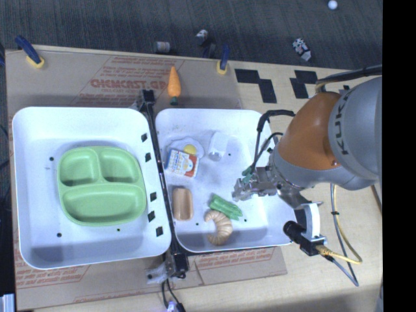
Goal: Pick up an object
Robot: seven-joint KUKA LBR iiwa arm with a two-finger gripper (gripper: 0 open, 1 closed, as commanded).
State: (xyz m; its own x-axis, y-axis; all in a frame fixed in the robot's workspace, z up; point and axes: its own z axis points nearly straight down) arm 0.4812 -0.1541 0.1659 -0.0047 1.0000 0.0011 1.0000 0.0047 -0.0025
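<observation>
the gripper (246,188) hangs low over the right-hand bin (250,123), near its right wall; whether it is apart or together cannot be told from this slant, the metal parts blur into one dark cluster. nothing is visibly held.

nearest candidate: the green piece (225,207), lying flat just to the lower left of the gripper, long axis running diagonally. just below it, touching or nearly so, the croissant (220,227) curls against the front of the bin. further left, the hot dog bun (182,203) lies alone near the left wall; above it the small printed carton (182,162), and the white cup (218,145) toward the back, hard to read against the white floor.

judgement: step in hand is the approach before a grasp. to do it well, shift slightly down-left to centre over the green piece, turn the wrist so the close goes across its narrow width, and descend straight. risk: a slanted descent could nudge the croissant or pin the piece against the floor. the bun, standing well apart from its neighbours, looks the cleaner fallback.

left-hand bin (32,174) holds the green divided plate (101,186); not involved.
</observation>
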